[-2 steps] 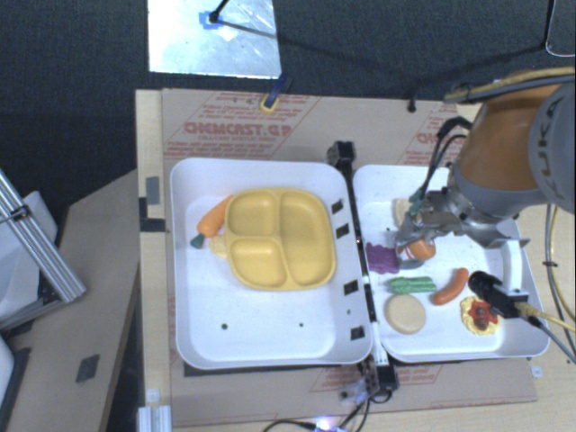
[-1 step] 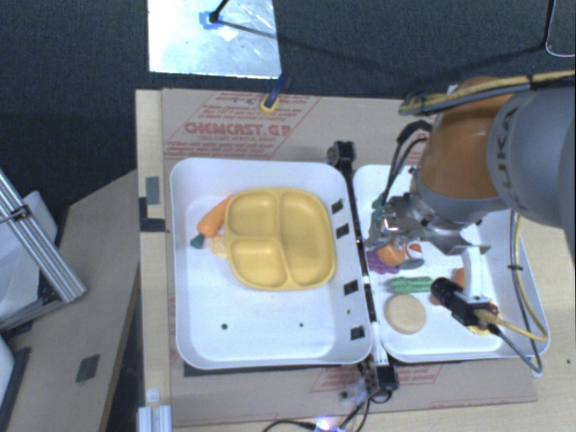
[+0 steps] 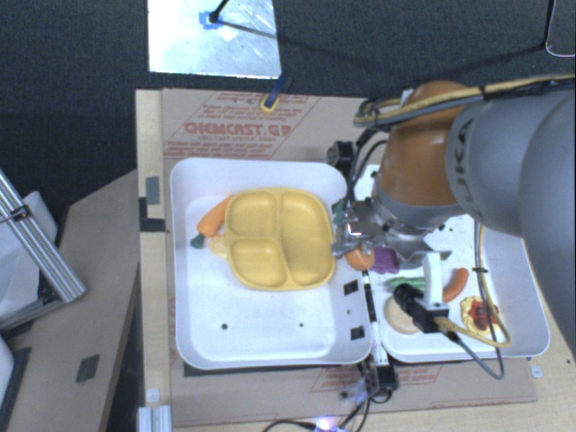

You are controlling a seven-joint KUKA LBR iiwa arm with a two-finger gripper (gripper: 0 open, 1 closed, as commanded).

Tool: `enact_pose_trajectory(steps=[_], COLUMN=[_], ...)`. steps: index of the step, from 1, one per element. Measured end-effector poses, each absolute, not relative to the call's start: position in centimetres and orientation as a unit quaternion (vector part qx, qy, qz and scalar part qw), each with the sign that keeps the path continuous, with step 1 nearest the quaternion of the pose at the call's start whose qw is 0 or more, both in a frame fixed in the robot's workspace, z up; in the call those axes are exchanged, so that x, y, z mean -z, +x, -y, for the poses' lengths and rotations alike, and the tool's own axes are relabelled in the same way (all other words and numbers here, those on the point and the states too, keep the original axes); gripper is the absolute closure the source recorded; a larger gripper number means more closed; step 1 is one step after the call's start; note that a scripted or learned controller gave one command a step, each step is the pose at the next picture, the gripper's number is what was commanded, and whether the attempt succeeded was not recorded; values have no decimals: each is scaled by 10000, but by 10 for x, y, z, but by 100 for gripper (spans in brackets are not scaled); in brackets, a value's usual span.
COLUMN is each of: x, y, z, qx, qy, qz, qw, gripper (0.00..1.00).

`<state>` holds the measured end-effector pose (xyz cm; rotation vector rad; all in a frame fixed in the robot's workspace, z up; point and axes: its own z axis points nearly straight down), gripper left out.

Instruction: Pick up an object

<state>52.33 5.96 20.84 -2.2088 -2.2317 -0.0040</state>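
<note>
Left bin (image 3: pixel 261 331) holds a yellow tray (image 3: pixel 274 238) and carrot (image 3: pixel 212 218); jaws (image 3: pixel 353 238) state perhaps hidden, cannot tell.

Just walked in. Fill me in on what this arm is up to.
The grey and orange arm reaches in from the right and hangs low over the divide between the two white bins. Its gripper sits by the right edge of the yellow divided plate in the left bin, close to a small orange piece and a purple one. A toy carrot lies beside the plate's left edge. Nothing is visibly held yet.
</note>
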Motion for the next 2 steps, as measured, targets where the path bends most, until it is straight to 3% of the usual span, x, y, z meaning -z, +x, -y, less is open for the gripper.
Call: enact_pose_trajectory(steps=[1,2], x=[-219,-215], y=[523,513], z=[-107,-96], qx=[13,-2], qy=[-7037,-7070], qz=[7105,7072], qw=[6,0], gripper=[100,100])
